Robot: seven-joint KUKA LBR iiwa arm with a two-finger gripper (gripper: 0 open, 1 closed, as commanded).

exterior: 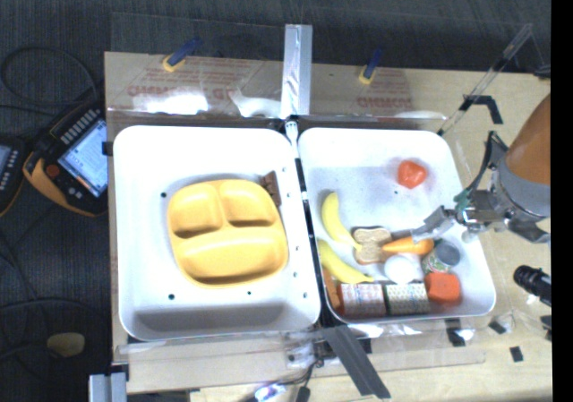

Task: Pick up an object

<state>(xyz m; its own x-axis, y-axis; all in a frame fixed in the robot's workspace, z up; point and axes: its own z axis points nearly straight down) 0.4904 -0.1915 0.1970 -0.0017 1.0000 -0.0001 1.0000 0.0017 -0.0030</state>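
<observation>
Starting at the near edge of the right bin [466, 176]: two small boxes or cans lie side by side against the front wall, one with a red-and-white label [362, 299], one darker and speckled [407, 299]. Beside them sits one orange-red block [444, 286]. All three look rigid and light, but they're jammed against the wall, so getting a finger behind them would be awkward.

Just past those: one white egg-like thing [400, 268] (smooth and round, probably slippery), one grey-green round lid or can top [443, 256], and one carrot [407, 246] lying across the pile. The gripper [439, 221] is right over this cluster, near the carrot's right end. I can't tell whether the jaws are spread or pressed together, and nothing visibly sits between them.

Then one slice of bread-looking toy [370, 242], and two bananas [333, 221], curved, lying along the left side. My guess is these are hollow plastic play food, so light and stiff. The carrot seems the best target: pinch across its narrow middle.

Farther back, one red tomato-ish piece [411, 174] sits alone, well apart from the rest (easiest to reach cleanly, though round).

The left bin [134, 212] holds one yellow divided tray [227, 230], wide and flat, a poor fit for a pinch. The tabletop [421, 91] carries both bins.
</observation>
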